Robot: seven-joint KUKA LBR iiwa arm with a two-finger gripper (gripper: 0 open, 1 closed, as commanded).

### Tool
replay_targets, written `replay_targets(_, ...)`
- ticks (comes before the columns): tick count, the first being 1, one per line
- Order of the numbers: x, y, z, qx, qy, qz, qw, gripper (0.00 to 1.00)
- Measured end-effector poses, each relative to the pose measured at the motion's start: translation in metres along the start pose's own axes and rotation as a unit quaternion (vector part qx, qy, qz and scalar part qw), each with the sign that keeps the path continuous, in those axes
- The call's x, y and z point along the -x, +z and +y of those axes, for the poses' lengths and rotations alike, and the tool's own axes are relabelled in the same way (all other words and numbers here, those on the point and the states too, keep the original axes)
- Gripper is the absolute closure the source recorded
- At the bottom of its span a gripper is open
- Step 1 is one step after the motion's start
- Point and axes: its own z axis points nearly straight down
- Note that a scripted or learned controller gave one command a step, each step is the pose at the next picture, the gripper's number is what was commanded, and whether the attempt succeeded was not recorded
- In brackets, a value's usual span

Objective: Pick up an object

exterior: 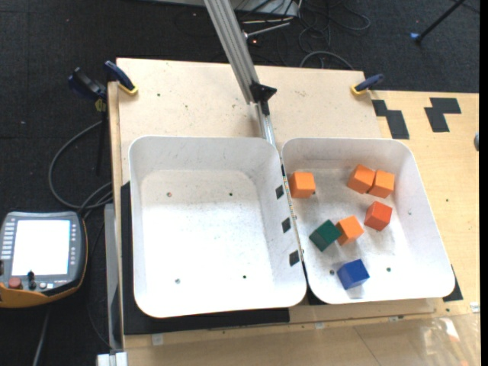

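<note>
Camera view | right bin (427,204): orange cubes (303,183), green cube (325,235), blue cube (353,273) | jaws' state: cannot tell

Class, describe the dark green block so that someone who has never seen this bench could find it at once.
Start with the two white bins on the bench and take the right bin, the one that holds the blocks. Near its middle, toward the divider between the bins, sits the green block, touching a small orange block on its right. It is the only green one: the others are orange, red or blue.
</note>
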Motion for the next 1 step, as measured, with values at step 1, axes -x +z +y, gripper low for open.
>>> replay_targets(1,0.0124,-0.0016,0.0003,-0.003,0.002,0.001,1.0000,0.00)
